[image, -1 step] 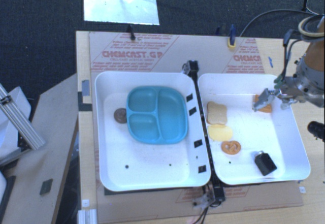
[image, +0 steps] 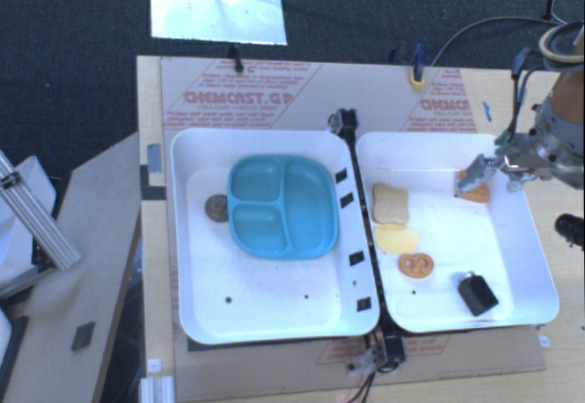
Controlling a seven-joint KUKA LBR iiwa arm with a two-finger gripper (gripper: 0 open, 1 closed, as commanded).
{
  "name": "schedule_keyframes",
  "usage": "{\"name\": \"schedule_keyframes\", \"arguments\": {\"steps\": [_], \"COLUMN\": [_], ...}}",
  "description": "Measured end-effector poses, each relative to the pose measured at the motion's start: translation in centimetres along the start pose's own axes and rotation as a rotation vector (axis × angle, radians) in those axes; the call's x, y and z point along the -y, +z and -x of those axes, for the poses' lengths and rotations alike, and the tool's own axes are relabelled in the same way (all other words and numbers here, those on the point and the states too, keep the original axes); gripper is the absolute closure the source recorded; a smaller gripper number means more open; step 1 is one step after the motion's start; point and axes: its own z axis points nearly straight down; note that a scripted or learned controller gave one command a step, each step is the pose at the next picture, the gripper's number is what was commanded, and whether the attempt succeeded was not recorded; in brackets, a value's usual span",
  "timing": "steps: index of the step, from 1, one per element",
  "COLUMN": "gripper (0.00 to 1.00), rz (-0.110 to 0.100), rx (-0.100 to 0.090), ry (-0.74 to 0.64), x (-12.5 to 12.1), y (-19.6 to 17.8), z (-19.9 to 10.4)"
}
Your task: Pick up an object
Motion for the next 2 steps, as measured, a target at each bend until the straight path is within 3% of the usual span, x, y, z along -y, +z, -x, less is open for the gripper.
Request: {"name": "schedule_keyframes", "arguments": {"steps": [2], "gripper": [0.0], "rz": [-0.006], "rx": [-0.002], "ry": [0.003], "x": [-0.7], "y": [10.7], "z": [-0.5]}}
